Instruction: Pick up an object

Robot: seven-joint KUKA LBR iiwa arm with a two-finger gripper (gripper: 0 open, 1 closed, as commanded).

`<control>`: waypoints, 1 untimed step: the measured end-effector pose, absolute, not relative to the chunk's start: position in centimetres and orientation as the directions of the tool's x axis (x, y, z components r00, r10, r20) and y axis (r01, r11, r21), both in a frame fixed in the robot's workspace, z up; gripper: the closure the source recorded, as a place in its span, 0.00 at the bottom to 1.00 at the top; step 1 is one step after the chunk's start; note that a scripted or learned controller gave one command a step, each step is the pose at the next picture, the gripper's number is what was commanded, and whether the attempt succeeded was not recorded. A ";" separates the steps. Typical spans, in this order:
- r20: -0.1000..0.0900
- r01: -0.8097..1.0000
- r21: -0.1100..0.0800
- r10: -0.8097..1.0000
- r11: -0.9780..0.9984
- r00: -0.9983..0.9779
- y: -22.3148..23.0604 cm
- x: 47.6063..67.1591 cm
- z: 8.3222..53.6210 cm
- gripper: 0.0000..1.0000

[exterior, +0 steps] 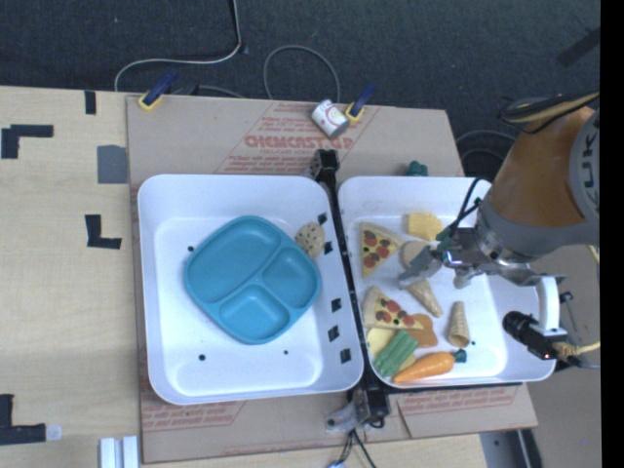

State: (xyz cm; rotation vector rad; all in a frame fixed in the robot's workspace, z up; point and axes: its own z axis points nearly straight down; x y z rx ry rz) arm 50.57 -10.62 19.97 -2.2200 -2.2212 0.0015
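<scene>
My gripper hangs low over the middle of the right bin, among the toy food. Just left of it lies a pizza slice, and a yellow cheese wedge sits just behind it. A tan cone lies directly under the gripper's front side, and a second cone lies to the right of that. Nearer the front edge are another pizza slice, a green vegetable and an orange carrot. The arm's body hides part of the bin's right side.
The left bin holds a blue divided plate and a speckled cookie by the divider. A black clip rail runs between the bins. Cables and a small white device lie behind them on the cardboard.
</scene>
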 end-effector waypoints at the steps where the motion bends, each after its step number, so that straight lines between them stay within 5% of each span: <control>1: -0.001 1.000 -0.003 1.000 -0.001 0.001 -14.8 55.5 15.4 0.00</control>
